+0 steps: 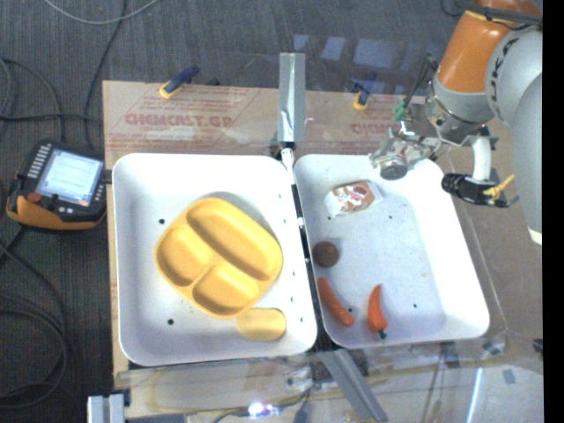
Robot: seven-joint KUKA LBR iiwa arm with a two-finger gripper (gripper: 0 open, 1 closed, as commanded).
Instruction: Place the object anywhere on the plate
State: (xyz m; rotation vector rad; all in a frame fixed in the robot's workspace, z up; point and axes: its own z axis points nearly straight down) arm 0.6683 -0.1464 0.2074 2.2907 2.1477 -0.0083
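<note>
Camera view: the yellow plate (219, 256) in the left bin (132, 324) carried no object, so the task was judged barely begun. The gripper (397, 154) hovered at the right bin's (458, 280) 12 o'clock rim; its opening could not be told. The likeliest object, a packet (353, 196), lay just beside it toward 7 o'clock.
</note>
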